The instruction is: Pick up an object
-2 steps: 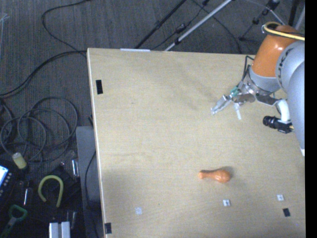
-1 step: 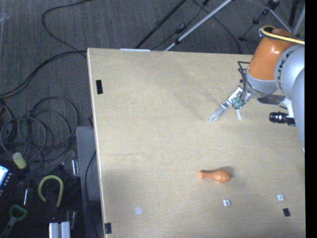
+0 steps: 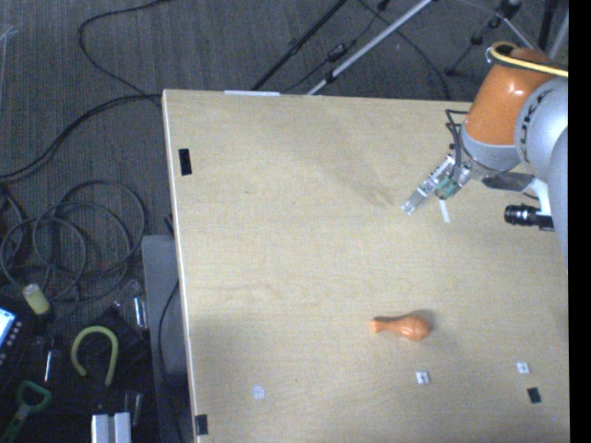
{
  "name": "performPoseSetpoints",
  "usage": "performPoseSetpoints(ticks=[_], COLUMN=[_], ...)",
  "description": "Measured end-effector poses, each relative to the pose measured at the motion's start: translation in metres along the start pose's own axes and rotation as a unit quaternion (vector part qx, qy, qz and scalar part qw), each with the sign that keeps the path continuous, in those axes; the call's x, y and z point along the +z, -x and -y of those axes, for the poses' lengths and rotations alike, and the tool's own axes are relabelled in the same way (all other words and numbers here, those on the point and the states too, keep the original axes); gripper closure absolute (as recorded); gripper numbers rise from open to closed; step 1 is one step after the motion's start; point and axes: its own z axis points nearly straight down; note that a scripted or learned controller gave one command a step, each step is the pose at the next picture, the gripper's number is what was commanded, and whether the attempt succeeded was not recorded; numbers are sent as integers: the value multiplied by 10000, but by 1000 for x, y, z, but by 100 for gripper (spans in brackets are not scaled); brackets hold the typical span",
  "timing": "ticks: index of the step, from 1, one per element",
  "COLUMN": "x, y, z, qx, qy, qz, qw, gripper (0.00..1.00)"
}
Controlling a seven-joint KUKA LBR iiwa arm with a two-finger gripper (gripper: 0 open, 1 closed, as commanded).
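Camera view shows 1 orange object (image 3: 403,327), pear-shaped with a narrow neck pointing left, lying on its side on the pale bench (image 3: 277,247) near the front. The gripper (image 3: 427,195) hangs well apart from it, up and to the right, tilted down-left. Its 2 fingers look spread, with nothing between them. That gap suits an approach; I judge the grasp has not yet begun.
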Motion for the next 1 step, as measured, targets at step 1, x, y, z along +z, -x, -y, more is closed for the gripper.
performPoseSetpoints(ticks=[1], x=[-87], y=[-45], z=[-14], qx=[1069], qy=[-12], qz=[-13], qw=[9943], gripper=[100])
